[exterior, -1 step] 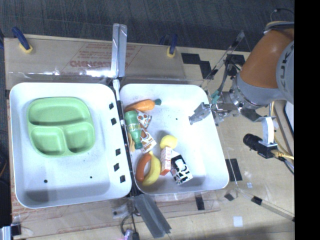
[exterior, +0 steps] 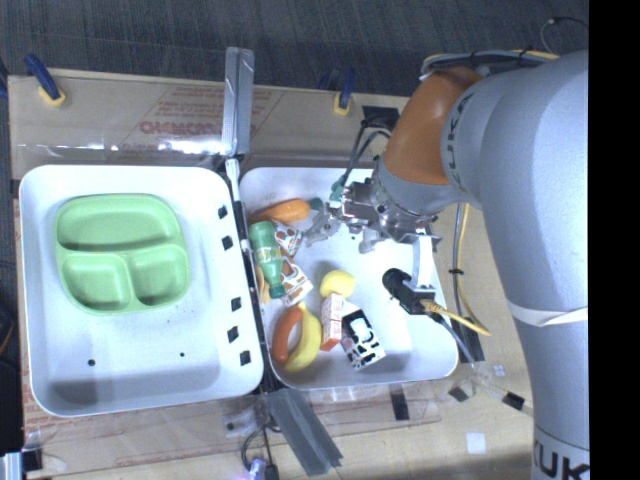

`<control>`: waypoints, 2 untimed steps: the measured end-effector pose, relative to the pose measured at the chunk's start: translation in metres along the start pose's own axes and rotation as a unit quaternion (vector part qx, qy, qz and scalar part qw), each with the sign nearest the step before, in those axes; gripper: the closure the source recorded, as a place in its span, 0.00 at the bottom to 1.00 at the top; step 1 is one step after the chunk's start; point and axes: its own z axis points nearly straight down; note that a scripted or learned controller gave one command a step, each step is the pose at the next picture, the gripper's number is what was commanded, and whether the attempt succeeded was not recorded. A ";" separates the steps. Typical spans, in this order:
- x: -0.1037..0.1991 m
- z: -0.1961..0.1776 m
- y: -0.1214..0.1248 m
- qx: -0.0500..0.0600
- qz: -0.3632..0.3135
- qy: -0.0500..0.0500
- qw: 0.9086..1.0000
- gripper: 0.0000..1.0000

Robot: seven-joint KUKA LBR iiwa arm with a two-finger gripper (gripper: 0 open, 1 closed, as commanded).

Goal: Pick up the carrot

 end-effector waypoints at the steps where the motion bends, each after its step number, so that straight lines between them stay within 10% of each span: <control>1: 0.001 -0.010 0.000 0.001 -0.002 0.000 1.000 1.00; 2: 0.001 -0.010 0.000 0.001 -0.002 0.000 1.000 0.00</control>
